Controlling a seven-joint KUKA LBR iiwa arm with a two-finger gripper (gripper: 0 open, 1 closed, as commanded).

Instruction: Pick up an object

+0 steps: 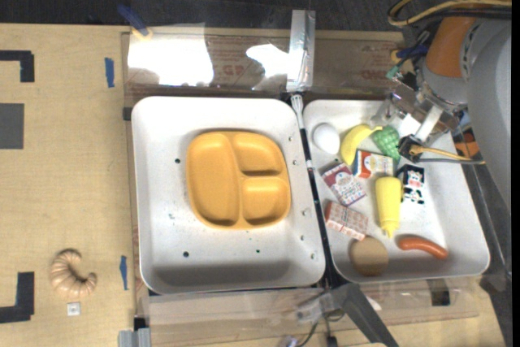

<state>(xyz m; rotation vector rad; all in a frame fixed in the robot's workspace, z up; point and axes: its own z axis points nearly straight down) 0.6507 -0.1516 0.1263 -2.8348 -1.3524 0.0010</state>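
Note:
The right bin (475, 232) holds several small things: a white egg (326, 137), a yellow banana-like piece (355, 141), a green knobbly item (387, 141), a small red and white carton (374, 165), a yellow bottle (388, 203), a black and white cow-patterned box (413, 184), two printed packets (344, 184), an orange sausage (421, 245) and a brown round bun (369, 255). My gripper (406, 124) hangs over the far side of this bin, just right of and above the green item. I see nothing held in it.
In the left bin (154, 199) lies a yellow divided plate (239, 178). A croissant (72, 273) rests on the bench at the lower left. A clear plastic wall with a taped metal post (301, 49) stands behind the bins.

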